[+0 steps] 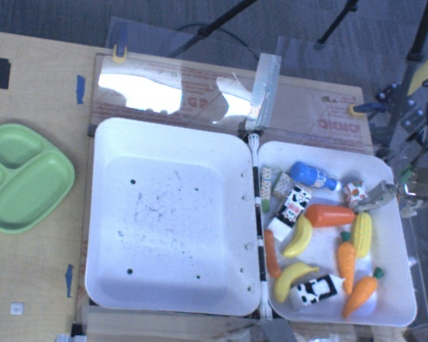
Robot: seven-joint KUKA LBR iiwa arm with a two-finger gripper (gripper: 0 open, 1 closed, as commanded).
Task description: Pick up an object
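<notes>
At the near edge of the right bin (393, 270) lie a black-and-white cow-patterned block (317, 289), a yellow banana (291, 279) touching its left side, and an orange carrot (360, 293) just to its right. Farther back in the same bin are a second carrot (345, 265), a second banana (299, 237), an ear of corn (362, 234), an orange-red sausage-like toy (330, 215), a cow-patterned carton (294, 205), a blue bottle (313, 175) lying on its side, and a small red-and-white piece (354, 193).

The claw (381, 194) shows as a grey metal shape over the far right corner of that bin, coming in from the right. It is small and blurred against the cluttered hardware behind it, so whether it is spread or pressed together cannot be told, and nothing can be seen gripped in it. The red-and-white piece lies just to its left and the top of the corn just nearer the camera; whether the claw touches either is unclear. The other toys lie well apart from it, toward the middle and near side of the bin.

The left bin (110, 139) holds only faint scuffs. A green divided plate (14, 177) sits on the counter (13, 273) to the left.
</notes>
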